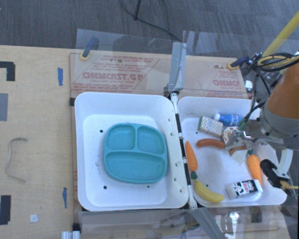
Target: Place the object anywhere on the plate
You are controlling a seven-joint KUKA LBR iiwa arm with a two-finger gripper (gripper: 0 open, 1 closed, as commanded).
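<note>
Grey two-finger gripper (243,136) low in right white plastic bin (189,107), over small brown toy food piece (229,135) beside red toy sausage (211,142); grip state cannot tell; likely light, rigid, slick plastic; pinch across narrow sides; teal divided plate (135,153) in left bin.

Grey arm (282,109) — end effector (242,136) low

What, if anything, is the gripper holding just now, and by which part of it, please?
It cannot be told: the gripper sits low in the right bin among the toy foods, its tips hidden by the wrist.
</note>
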